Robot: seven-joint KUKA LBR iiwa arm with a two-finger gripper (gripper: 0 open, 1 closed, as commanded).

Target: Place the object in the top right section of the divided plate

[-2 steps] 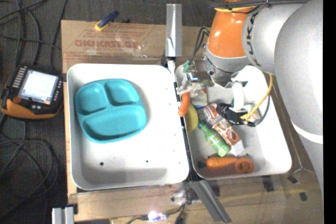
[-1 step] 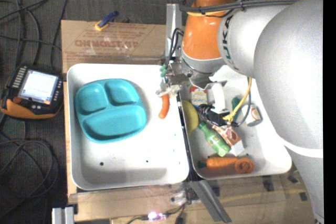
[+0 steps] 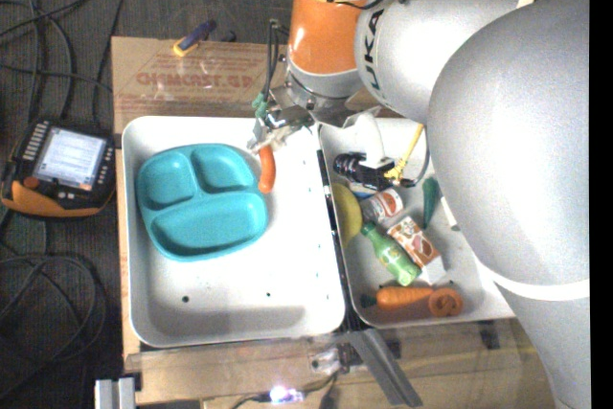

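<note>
The bench (image 3: 230, 72), topped with brown cardboard, carried 2 shallow white bins side by side: the left bin (image 3: 230, 302) and the right bin (image 3: 431, 311). A small blue-and-yellow object (image 3: 194, 37) lay on the cardboard's far edge.

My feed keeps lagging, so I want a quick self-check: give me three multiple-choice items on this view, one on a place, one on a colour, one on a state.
1. Where is the divided plate?
A. left bin
B. right bin
C. on the cardboard

2. What colour is the plate?
A. white
B. teal
C. orange

3. How is the small orange carrot at the gripper?
A. lying flat in the plate's large section
B. hanging upright at the plate's right edge
C. lying among the items in the right bin

Answers: 1 A, the plate lies in the left bin. 2 B, it is teal against the white bin. 3 B, the carrot hangs upright just below the gripper.
</note>
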